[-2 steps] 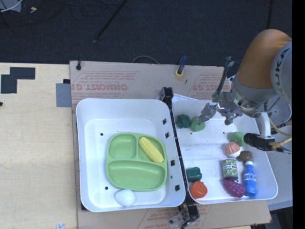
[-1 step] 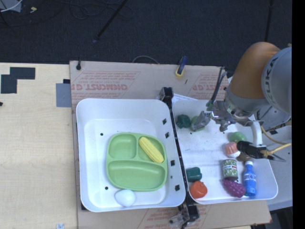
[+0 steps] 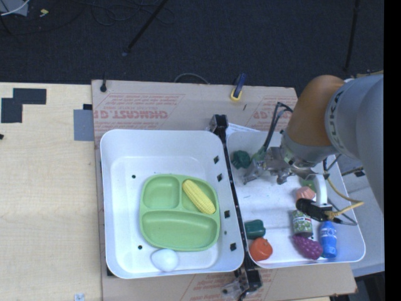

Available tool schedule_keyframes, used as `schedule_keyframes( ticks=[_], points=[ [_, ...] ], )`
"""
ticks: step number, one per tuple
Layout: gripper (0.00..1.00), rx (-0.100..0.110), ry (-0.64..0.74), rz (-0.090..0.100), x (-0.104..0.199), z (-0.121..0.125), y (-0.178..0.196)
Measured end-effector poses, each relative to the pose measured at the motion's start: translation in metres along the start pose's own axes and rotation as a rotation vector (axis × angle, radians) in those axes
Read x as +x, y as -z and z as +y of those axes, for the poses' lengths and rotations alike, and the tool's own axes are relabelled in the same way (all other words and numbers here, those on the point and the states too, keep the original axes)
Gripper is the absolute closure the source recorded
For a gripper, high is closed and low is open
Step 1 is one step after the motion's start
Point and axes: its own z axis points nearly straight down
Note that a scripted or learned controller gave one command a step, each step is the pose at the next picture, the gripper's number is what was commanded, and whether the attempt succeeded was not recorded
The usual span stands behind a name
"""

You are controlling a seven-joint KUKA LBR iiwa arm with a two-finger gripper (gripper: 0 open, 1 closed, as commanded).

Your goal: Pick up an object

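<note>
My gripper (image 3: 264, 175) hangs low over the back left part of the right bin (image 3: 276, 199). Its two fingers stand apart and open, with bare bin floor between them. A dark green toy (image 3: 240, 160) lies just to the left of the left finger (image 3: 249, 177), close to it but not between the fingers. Further forward in this bin lie a green cylinder (image 3: 254, 229) and an orange-red fruit (image 3: 260, 249). Near the right wall I see a pink piece (image 3: 306, 194), a green can (image 3: 302, 224), purple grapes (image 3: 307, 247) and a blue bottle (image 3: 328, 239).
The left bin (image 3: 119, 168) holds a green divided plate (image 3: 178, 226) with a yellow corn cob (image 3: 198, 196) on it, and a white egg (image 3: 165, 259) at the front. A black divider (image 3: 227, 187) separates the bins. The arm (image 3: 326, 118) covers the right bin's back right corner.
</note>
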Motion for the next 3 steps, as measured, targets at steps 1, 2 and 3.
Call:
schedule_keyframes(
  ticks=[1, 2, 3],
  points=[
    [0.00, -0.003, -0.002, -0.001, 0.001, -0.001, -0.022],
    [1.00, -0.003, -0.008, -0.001, -0.001, -0.001, -0.011],
    [1.00, -0.011, -0.007, -0.002, -0.005, -0.005, 0.051]
  ],
)
